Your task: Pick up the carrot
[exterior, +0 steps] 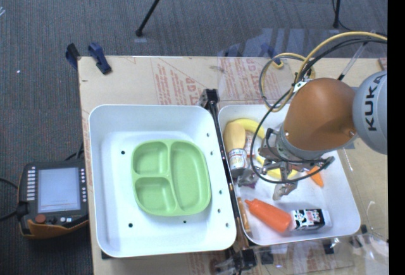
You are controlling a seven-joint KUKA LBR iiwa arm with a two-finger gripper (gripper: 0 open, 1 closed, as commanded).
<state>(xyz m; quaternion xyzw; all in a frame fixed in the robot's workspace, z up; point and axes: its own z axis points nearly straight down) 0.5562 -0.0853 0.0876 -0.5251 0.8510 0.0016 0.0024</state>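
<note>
Carrot [269, 215] lies in the right bin [349, 213], near its front edge, tip pointing right, a small dark carton [308, 218] touching that tip. Left bin holds a green divided plate [171, 177]. Jaws [283, 190] hang just above and behind the carrot, nothing between them; spread or closed, cannot tell. Risks: closing on the carton instead, or the tapered carrot rolling or slipping out sideways. Banana [235, 131] and small can [237, 158] crowd the bin's left side.
</note>
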